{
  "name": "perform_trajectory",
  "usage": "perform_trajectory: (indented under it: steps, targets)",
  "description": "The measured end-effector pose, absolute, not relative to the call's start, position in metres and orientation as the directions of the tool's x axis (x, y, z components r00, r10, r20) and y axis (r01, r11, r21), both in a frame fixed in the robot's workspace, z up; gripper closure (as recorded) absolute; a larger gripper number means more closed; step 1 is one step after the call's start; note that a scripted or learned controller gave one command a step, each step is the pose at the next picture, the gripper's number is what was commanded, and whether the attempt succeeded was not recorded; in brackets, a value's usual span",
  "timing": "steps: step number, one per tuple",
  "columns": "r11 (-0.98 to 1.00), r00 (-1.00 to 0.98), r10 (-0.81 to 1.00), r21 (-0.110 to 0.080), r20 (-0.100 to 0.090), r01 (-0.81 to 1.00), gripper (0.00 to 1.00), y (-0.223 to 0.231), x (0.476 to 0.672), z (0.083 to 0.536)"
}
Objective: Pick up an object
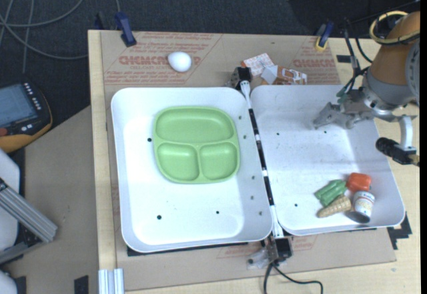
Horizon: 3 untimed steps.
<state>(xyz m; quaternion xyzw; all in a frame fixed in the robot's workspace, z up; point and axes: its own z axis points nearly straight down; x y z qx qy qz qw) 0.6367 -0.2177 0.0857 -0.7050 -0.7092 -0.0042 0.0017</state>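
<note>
In the near right corner of the right bin [300, 153] lies a small pile: a green piece [330, 190], an orange-red piece [359, 181], a tan cone-shaped piece [335, 206] and a small white jar [364, 203]. My gripper [333, 121] hangs over the far part of that bin, well behind the pile. Its grey fingers are spread open with nothing between them.
A green three-compartment plate [197, 144] lies in the left bin [133, 206]. A white egg-shaped thing [179, 61] rests on the bench behind the left bin. Crumpled wrappers [270, 71] lie behind the bins' shared rim. Blue clamps [124, 28] hold the board's far edge.
</note>
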Motion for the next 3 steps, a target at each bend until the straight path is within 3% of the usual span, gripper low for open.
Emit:
perform_trajectory:
  steps: [1,2,3]
  targets:
    - [0.001,-0.001,1.0,0.0,-0.001,1.0,0.0,-0.224,0.587,0.173]
    - [-0.001,0.001,1.0,-0.001,0.0,1.0,0.0,-0.224,0.529,0.216]
    - [0.001,-0.001,1.0,-0.005,0.004,1.0,0.0,-0.22,0.534,0.099]
